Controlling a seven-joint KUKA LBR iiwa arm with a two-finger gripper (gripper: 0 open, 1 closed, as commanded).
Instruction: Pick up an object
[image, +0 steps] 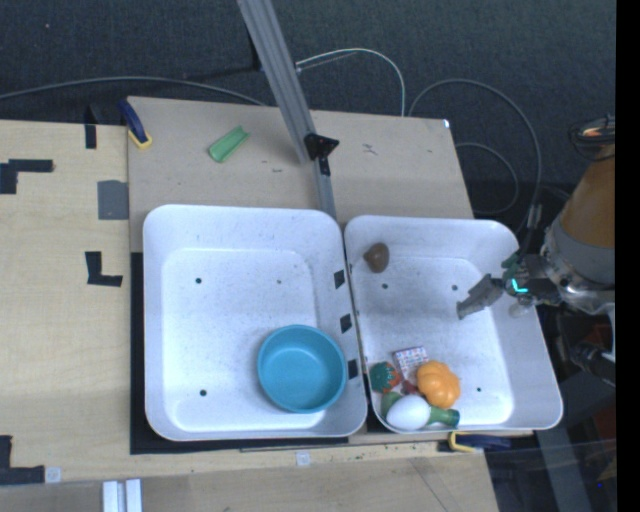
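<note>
Two shallow white bins sit side by side on the surface (60, 250). The left bin (170, 300) holds a blue bowl (301, 368), upright, in its lower right part, close to the wall it shares with the other bin. The right bin (500, 400) holds a small brown lump (376, 257) near its upper left corner, well apart from everything else. A cluster lies along that bin's lower edge, left of centre: an orange rounded object (438, 382), a white egg-shaped object (407, 411) just below and left of it, touching it, a dark green piece (382, 377) at the cluster's left, and a small patterned card-like item (410, 357) just above; a further green bit pokes out at the cluster's lower right.

The arm (590, 220) enters at the right of the frame, and its jaws (478, 300) hang over the right part of the right bin, pointing left and down toward the bin floor. Nothing is seen between them, and they are well apart from both the brown lump and the cluster. How far they stand open cannot be told from this angle.

Above the bins, at upper left of the frame, a green block (227, 144) lies on the surface.
</note>
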